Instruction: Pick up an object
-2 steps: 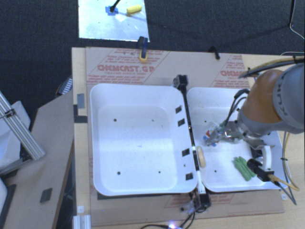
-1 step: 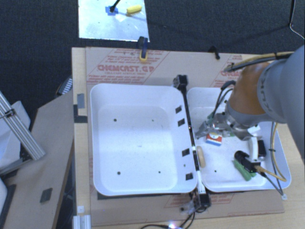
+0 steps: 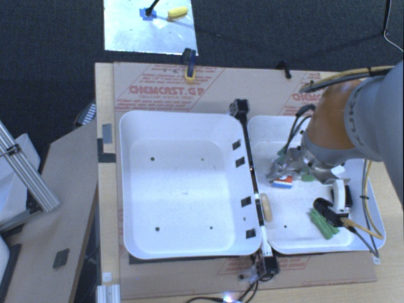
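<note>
a small flat object (image 3: pixel 284 182), red and blue with a white stripe, lies in the right bin (image 3: pixel 297 235), just right of the black divider (image 3: pixel 247 169) between the two bins. the grey arm (image 3: pixel 366 122), with its orange band, reaches down from the right of the divider. the gripper (image 3: pixel 282 171) hangs right over the small object, touching or nearly so. its fingers blur into the wrist, so i cannot tell if they are spread or pinching. further right of the divider lie a green block (image 3: pixel 324 223) and a tan piece (image 3: pixel 266 207) beside it.
</note>
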